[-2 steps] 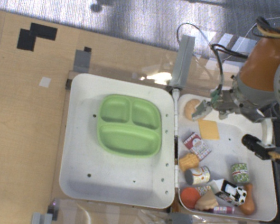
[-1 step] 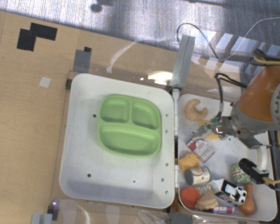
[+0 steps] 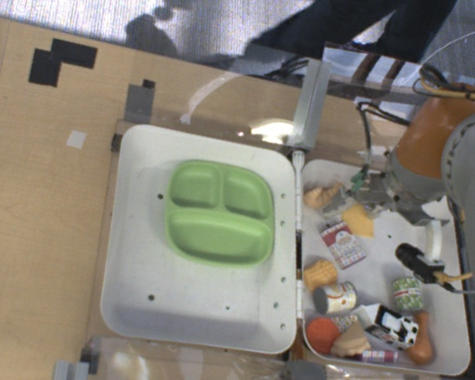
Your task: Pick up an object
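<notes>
My gripper (image 3: 368,188) hangs low over the far end of the right bin (image 3: 461,317), below the arm's orange band. It is just above a yellow cheese wedge (image 3: 360,221) and to the right of a tan food piece (image 3: 321,195). I see nothing held in it. Further forward in that bin lie a red and white packet (image 3: 343,245), a yellow corn piece (image 3: 320,273), a small can (image 3: 339,297), a red ball (image 3: 320,334), a black and white cow toy (image 3: 398,328), a green can (image 3: 407,294) and an orange carrot (image 3: 423,342).
The left bin (image 3: 125,283) holds a green divided plate (image 3: 220,213) near its middle. A metal post (image 3: 310,106) stands at the far end of the ridge between the bins. The grey arm covers the right bin's far right corner.
</notes>
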`<state>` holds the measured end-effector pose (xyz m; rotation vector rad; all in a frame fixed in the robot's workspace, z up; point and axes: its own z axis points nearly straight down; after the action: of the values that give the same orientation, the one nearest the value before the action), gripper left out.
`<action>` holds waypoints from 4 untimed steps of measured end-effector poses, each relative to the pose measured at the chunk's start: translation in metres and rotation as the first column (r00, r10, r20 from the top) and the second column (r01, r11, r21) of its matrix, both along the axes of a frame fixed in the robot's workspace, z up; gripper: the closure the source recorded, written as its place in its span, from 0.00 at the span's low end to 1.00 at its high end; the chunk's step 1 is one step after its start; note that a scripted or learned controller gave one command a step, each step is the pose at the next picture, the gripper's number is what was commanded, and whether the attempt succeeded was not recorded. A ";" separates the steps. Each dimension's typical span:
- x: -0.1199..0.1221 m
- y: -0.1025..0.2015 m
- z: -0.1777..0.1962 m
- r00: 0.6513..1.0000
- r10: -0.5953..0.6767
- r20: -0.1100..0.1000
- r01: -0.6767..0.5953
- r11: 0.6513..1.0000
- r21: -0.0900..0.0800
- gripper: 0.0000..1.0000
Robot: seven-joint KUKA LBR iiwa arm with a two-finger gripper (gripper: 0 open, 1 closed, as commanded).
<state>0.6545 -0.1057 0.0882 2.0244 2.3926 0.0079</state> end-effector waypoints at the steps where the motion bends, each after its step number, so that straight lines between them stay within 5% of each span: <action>1: 0.003 0.001 0.015 1.000 0.006 0.011 -0.006 1.000 -0.002 1.00; 2: 0.003 0.001 0.015 1.000 0.006 0.010 -0.006 1.000 -0.002 0.00; 3: -0.073 -0.007 0.001 1.000 -0.007 0.001 0.007 1.000 0.001 0.00; 4: -0.070 -0.006 0.013 1.000 -0.005 0.008 0.005 1.000 0.001 1.00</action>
<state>0.5840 -0.1114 0.1009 2.0271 2.3833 0.0172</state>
